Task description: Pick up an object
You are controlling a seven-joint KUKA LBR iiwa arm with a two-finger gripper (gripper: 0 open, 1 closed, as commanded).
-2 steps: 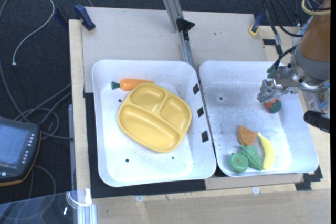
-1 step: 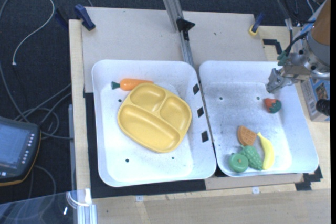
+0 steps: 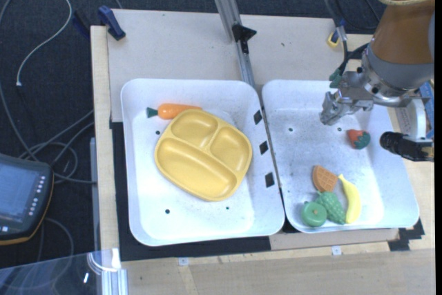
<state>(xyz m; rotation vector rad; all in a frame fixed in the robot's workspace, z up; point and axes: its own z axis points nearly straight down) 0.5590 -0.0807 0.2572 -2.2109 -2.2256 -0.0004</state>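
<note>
The fingers are hard to see, so I cannot tell if the gripper (image 3: 334, 109) is open. It is hanging over the right bin (image 3: 297, 148), which is holding a banana (image 3: 351, 198) and other toy food. The left bin (image 3: 138, 148) is holding a yellow plate (image 3: 203, 154) and a carrot (image 3: 173, 110).

overhead camera, slanted (both bins (image 3: 276, 148))

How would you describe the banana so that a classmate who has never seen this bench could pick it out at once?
Find the right-hand white bin and look to its near right corner, where a cluster of toy foods lies. The banana is the long curved yellow piece on that cluster's right edge, beside the bumpy green fruit; its neighbours are green or orange.
</note>
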